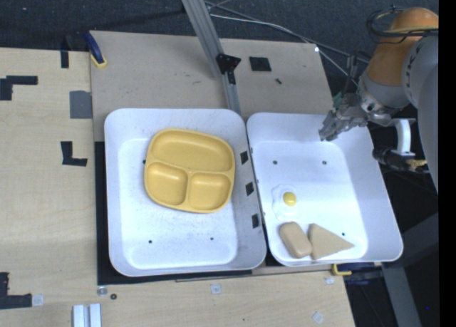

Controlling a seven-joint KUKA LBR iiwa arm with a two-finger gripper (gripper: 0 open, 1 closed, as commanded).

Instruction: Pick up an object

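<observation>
My gripper hovers at the right bin's far edge; fingers' state unclear; fried egg lies nearer me.

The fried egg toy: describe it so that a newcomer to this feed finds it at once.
Look in the right bin, the one nearer the arm. Near its middle, above the two tan pieces along its lower edge, lies the fried egg toy. It is the smallest item there, flat and white with a round yellow yolk, while the bread roll and wedge below it are plain tan.

One fixed camera looks down aslant over both white bins.
</observation>
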